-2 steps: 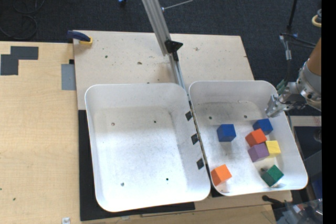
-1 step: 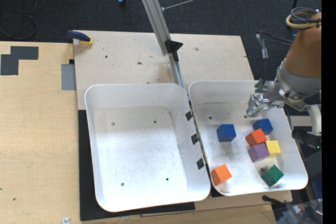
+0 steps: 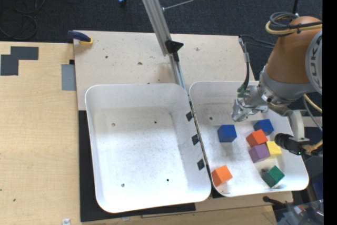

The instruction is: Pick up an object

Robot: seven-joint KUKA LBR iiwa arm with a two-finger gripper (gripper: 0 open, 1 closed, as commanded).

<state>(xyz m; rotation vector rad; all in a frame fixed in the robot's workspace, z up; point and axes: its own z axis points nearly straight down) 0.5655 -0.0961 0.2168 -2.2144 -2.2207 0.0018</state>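
the pick looks not yet made. the gripper [image 3: 243,112] hangs over the right bin [image 3: 210,93], just above and right of the blue block [image 3: 227,133]; nothing shows in its grasp, and whether it is wide or narrow i cannot tell. the other blocks lie untouched nearby, the orange block [image 3: 221,174] at the front.

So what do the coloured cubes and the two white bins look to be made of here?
The coloured cubes, such as the blue cube and the orange cube, look like painted wood or solid plastic: flat matte faces, crisp edges, no gloss. Which of the two, the view leaves open. The left bin and right bin look like thin moulded plastic: smooth white walls, rounded corners, with dark specks on their floors.
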